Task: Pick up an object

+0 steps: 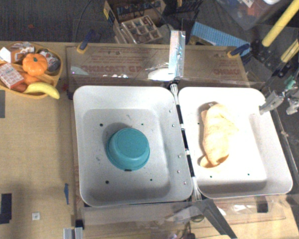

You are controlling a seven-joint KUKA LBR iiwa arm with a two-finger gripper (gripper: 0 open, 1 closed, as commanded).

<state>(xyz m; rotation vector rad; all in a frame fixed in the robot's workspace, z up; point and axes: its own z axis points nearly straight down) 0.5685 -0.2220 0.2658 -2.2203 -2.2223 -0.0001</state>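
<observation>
A robotics lab or workshop, by the look of it: two white bins (84,113) sit side by side on a wooden bench (30,153) with clear plastic sheeting (119,66) taped behind them. Cables (97,4), crates (137,26) and a blue storage box (249,4) clutter the dark floor, and a basket of toy food (27,71) rests at the bench corner

Gripper (274,101) at far right edge, approx mid-height, tip pointing left; arm mostly cut off by frame edge, wrist w/ cables behind it.
</observation>
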